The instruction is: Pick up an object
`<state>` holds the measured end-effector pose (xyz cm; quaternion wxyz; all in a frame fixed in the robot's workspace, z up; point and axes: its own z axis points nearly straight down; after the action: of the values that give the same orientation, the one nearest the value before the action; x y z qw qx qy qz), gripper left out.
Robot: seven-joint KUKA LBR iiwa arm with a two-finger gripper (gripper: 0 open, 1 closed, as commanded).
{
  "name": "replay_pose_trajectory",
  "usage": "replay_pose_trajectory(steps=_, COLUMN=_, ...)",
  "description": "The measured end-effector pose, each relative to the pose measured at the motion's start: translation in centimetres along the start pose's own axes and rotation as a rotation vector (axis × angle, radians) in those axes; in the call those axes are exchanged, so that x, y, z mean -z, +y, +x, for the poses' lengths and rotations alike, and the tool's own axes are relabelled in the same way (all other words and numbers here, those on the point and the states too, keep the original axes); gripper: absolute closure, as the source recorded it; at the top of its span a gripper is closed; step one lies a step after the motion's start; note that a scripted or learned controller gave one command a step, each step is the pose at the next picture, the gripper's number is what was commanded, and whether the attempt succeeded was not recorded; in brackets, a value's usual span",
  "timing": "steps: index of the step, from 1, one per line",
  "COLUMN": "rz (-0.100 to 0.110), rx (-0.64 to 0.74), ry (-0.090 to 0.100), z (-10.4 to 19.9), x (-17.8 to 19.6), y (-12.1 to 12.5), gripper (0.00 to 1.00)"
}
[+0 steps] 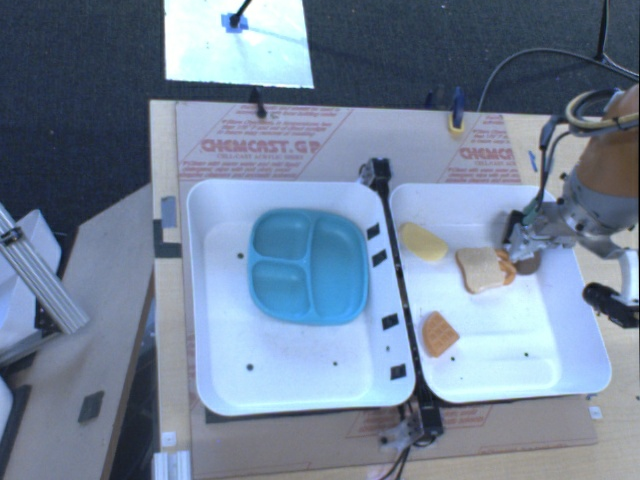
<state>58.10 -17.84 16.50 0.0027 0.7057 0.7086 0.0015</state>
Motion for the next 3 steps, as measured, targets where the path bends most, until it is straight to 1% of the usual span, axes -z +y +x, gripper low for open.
replay_pose_trajectory(steps=1, rz=-0.001, rx=0.001, ry=0.0, z=0.1, x=4.4, y=-0.1, gripper=1.0)
replay_pose_trajectory(steps=2, rz=-0.002, rx=0.003, ry=-0.001, z=0.1, x=10.0, y=1.2, gripper=1.0)
replay_pose_trajectory(steps=3, rz=0.003, rx=0.007, ry=0.003, z=5.6, x=10.6, y=1.1, gripper=1.0)
